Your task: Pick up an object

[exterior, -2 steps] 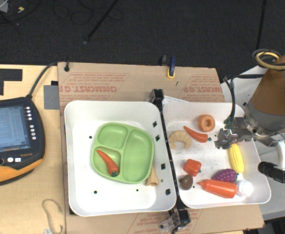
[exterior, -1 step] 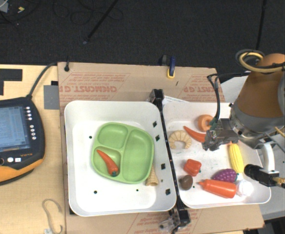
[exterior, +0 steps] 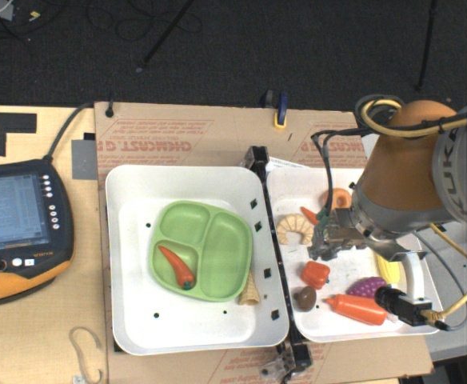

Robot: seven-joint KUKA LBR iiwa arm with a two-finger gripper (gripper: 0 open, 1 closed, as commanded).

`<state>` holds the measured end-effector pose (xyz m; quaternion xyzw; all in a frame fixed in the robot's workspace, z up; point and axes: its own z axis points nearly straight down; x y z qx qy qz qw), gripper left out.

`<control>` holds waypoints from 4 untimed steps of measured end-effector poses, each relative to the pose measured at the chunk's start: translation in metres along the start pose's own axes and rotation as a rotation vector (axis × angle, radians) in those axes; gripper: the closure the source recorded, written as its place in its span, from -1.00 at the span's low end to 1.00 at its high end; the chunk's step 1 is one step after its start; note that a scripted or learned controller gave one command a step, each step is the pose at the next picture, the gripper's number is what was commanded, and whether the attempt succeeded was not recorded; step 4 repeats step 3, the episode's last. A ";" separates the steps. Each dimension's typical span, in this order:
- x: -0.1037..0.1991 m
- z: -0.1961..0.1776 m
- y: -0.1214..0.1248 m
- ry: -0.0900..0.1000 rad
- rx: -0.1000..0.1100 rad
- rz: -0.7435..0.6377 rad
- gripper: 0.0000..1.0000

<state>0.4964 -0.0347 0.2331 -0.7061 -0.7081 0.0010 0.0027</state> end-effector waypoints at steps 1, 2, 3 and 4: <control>0.053 0.015 -0.013 -0.001 0.001 0.000 1.00; 0.058 0.015 -0.015 -0.001 0.000 0.003 1.00; 0.057 0.006 -0.022 -0.002 -0.002 0.007 1.00; 0.057 0.006 -0.022 -0.002 -0.002 0.007 1.00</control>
